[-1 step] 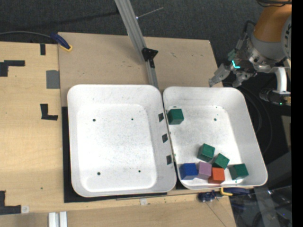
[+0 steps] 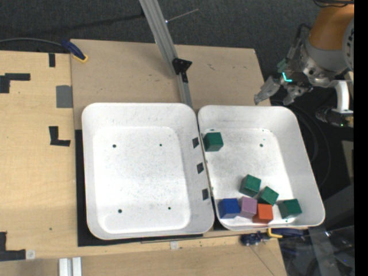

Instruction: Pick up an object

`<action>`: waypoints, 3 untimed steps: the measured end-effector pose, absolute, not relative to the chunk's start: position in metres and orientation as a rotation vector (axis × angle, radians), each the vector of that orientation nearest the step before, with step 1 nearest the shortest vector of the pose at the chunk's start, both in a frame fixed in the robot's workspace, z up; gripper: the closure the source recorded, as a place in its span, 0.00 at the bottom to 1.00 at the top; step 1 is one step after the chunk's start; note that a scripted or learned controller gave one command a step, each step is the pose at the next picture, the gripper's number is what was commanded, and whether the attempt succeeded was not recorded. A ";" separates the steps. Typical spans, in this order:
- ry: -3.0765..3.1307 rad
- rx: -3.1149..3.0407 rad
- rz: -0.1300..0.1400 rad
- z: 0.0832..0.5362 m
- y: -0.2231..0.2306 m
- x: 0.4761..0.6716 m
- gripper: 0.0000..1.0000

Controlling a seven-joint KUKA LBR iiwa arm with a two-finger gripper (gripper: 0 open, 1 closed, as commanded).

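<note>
The right bin point(image 2: 287, 131) holds several small blocks. One green block point(image 2: 213, 141) lies alone near its upper left corner. Clustered at the bin's front are a green block point(image 2: 250, 185), another green one point(image 2: 268, 196), a third green one point(image 2: 290, 207), a purple block point(image 2: 249, 206), a blue block point(image 2: 229, 207) and an orange block point(image 2: 264, 213). My gripper point(image 2: 278, 91) hangs above the bin's far right corner, beyond its rim. Its two fingers stand apart and open, with nothing between them.
The left bin point(image 2: 138, 165) sits beside the right one. A slanted metal pole point(image 2: 164, 33) runs down from the top to the bins' shared edge. The arm's orange-banded wrist point(image 2: 330, 27) occupies the top right. Cables lie off the bench at right.
</note>
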State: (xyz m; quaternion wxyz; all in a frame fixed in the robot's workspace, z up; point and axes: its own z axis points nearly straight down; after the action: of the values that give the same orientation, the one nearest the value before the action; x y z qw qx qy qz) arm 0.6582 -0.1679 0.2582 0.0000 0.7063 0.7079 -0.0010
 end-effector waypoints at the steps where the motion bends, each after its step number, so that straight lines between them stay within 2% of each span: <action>1: 2.225 2.223 -0.007 0.212 -0.173 0.654 0.00; 3: 2.227 2.224 -0.009 0.090 -0.162 0.651 0.00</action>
State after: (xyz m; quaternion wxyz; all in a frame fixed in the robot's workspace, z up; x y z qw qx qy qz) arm 0.6514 -0.1619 0.0896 -0.0029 0.7065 0.7077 -0.0028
